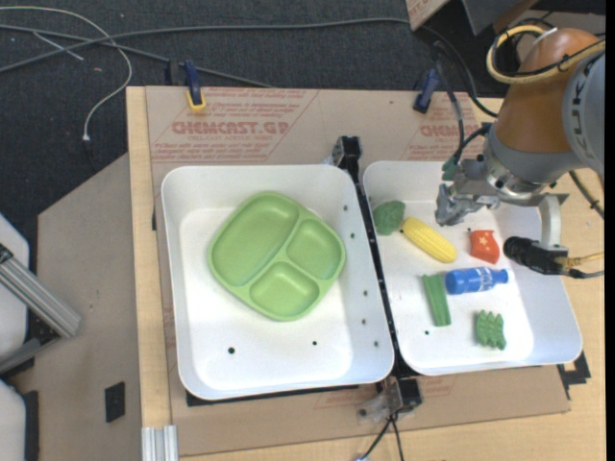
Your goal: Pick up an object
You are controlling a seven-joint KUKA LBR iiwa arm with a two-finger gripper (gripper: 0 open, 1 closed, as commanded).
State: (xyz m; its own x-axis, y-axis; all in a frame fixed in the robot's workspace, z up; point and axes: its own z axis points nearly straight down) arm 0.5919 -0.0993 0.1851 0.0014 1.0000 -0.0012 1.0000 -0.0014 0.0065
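Cardboard-topped counter [288,113], two white bins. Tool [455,209] hovers in the right bin [557,339], grip state hard to tell. Corn [429,240] sits at its 7 o'clock, blue bottle [475,279] at 5, green divided plate [277,254] way over at 9.

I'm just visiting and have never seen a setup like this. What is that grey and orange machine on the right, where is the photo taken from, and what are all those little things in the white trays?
It is a robot arm, photographed by one fixed camera above the bench, looking down at a slant. Its gripper, a two-finger hand, hangs over the top of the right bin.

That bin holds toy-like pieces: a green broccoli-like lump, a yellow corn cob, a small red-orange piece, a blue bottle, a green stick and a jagged green piece. The left bin holds a green divided plate.

I see nothing between the fingers, so nothing seems held yet.
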